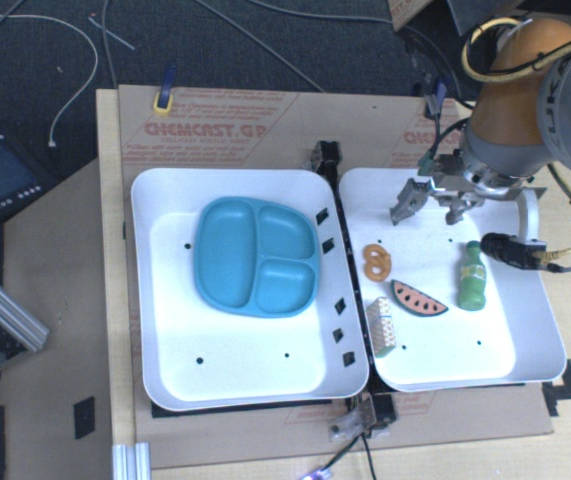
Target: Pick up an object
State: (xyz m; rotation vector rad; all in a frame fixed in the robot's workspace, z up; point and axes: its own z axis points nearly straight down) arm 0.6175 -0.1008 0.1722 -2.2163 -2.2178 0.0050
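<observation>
My gripper (pixel 432 208) hangs over the back of the right bin (pixel 525 338), its two fingers spread apart with nothing between them. In that bin, in front of the gripper, lie a brown pretzel (pixel 376 262), a watermelon slice (pixel 418 299), a green bottle (pixel 472 277) and a small silvery grater-like piece (pixel 381 325). The pretzel is nearest the gripper, a little to its front left. The bottle lies to its front right.
The left bin (pixel 165 348) holds a blue divided plate (pixel 256 255). A black divider with clips (pixel 331 228) runs between the two bins. Cardboard (pixel 215 118) lies under both bins, with cables on the dark floor behind.
</observation>
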